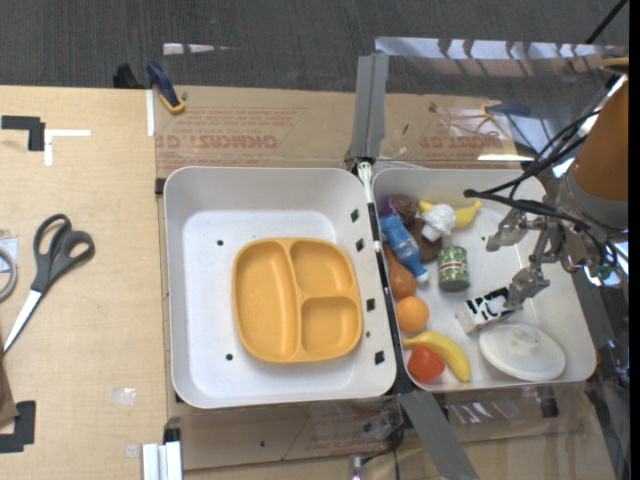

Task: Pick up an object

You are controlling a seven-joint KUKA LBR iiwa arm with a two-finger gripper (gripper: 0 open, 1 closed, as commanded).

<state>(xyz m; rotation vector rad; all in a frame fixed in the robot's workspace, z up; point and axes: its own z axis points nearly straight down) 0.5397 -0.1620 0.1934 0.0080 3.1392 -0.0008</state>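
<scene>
- Nothing lifted yet; grey metal two-finger end effector (522,290) low over the right shallow white plastic bin (580,313), at 3 o'clock of its floor; grip state impossible to tell; grasp and lift both left, by judgement
- Just beside it: black-and-white flat packet (487,307); round white lid (521,352) at 5 o'clock
- Also inside: green can (453,268), orange fruit (411,313), yellow banana (446,352), red tomato (424,365)
- Left shallow white plastic bin (190,298): yellow three-compartment plastic tray (297,298), central
</scene>
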